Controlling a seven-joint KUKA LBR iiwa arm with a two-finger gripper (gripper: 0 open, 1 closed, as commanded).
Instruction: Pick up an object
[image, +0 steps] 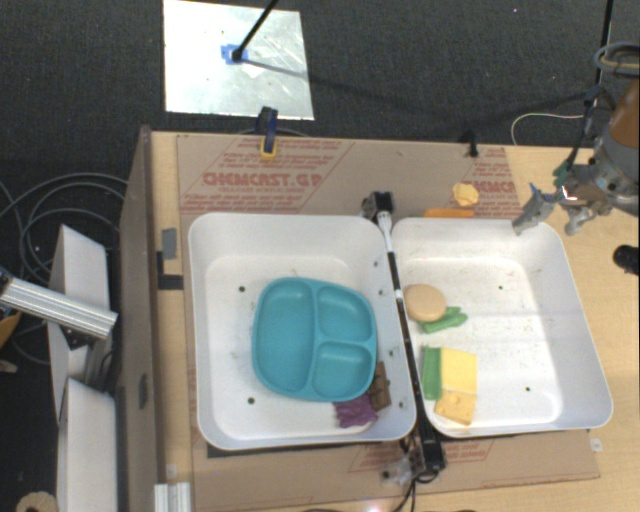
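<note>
The right bin (560, 300) holds a tan round bun (424, 301), a green piece (447, 321) beside it, a green strip (431, 372), a yellow block (460, 369) and a yellow wedge (456, 407). In the left bin (215, 300) lie a teal divided plate (313, 338), a purple item (352, 411) and a small brown item (381, 388). My gripper (552, 218) hangs above the right bin's far right corner, away from all the objects. It is open, and its two grey fingers (527, 214) are spread with nothing between them.
Behind the right bin, on the cardboard, lie a small yellow object (465, 194) and an orange stick (448, 212). A black divider clamp (380, 206) sits between the bins at the back. Cables (540, 118) trail near the arm.
</note>
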